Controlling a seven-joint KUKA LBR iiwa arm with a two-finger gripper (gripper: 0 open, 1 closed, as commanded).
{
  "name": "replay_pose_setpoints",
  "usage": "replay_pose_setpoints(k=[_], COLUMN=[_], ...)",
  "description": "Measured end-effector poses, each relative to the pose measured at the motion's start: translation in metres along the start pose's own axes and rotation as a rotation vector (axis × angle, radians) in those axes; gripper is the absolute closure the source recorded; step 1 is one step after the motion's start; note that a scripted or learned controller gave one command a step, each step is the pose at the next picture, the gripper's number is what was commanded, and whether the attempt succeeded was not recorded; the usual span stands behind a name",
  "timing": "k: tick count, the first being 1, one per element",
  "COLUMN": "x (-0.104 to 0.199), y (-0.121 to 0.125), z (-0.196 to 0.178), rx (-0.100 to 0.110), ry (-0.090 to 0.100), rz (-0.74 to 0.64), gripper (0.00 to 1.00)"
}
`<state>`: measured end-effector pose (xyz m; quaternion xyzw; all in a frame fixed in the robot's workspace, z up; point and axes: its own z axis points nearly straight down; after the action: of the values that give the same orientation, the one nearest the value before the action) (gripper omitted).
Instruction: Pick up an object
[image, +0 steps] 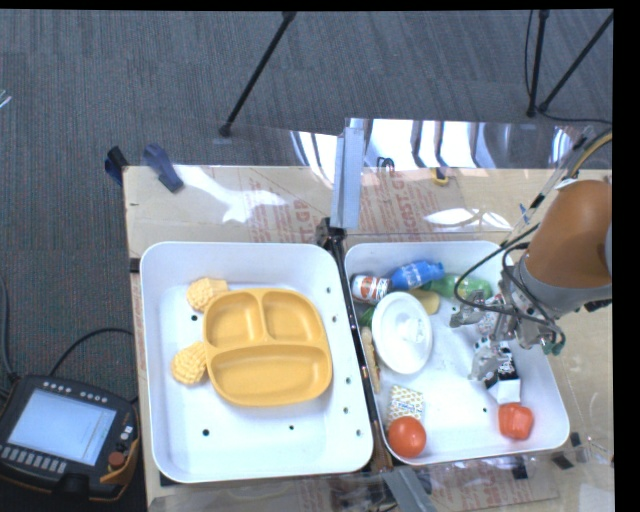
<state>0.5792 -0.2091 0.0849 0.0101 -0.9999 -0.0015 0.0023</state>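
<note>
1. Camera view, looking down at a slant: the worktop (200, 200) carries a left bin (170, 280) and a right bin (455, 395) set side by side.
2. The arm comes in from the right, and its gripper (492, 352) hangs low over the right half of the right bin, pointing down at bare floor.
3. Whether the gripper is spread or closed cannot be made out, and nothing is seen in its hold.
4. The closest thing to pick is a red lump (515, 420) in the right bin's near-right corner, just beside the gripper and apart from it.
5. A white round lid (402, 332) lies in the middle of that bin's left half.
6. Along the far edge of the right bin lie a red-capped can (370, 288), a blue bottle (415, 273) and a green item (470, 288).
7. An orange-red ball (406, 436) sits at the near edge, with a patterned packet (406, 402) just behind it.
8. In the left bin, a yellow divided plate (268, 345) lies in the middle, with one waffle piece (207, 292) touching its far-left corner and a second waffle piece (189, 364) touching its near-left edge.
</note>
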Motion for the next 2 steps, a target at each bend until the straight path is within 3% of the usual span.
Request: replay_pose_setpoints(k=[1,2], x=[0.036,0.051], y=[0.002,0.038], z=[-0.002,-0.002], rx=[0.001,0.0], ry=[-0.004,-0.002], rz=[0.083,0.253], gripper=[0.0,0.0])
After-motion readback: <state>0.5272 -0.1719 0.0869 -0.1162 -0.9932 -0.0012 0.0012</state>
